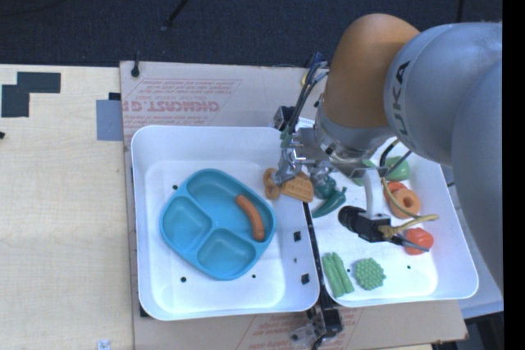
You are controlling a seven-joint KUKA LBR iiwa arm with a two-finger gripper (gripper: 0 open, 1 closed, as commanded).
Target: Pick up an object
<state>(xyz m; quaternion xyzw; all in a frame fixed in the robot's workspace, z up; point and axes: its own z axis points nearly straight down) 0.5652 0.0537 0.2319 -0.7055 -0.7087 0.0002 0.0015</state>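
Hovering low, the gripper point(289, 175) is touching a waffle point(297, 189) just below it; can't tell its state, so pickup is looking unfinished.

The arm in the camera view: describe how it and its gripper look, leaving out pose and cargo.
The arm is a thick, rounded grey casing with a broad orange band above the wrist and dark lettering, partly readable as KUKA, along the grey shell. At the wrist sits a metallic collar. The gripper is small, silvery metal, with thin cables looping up beside it toward the wrist.
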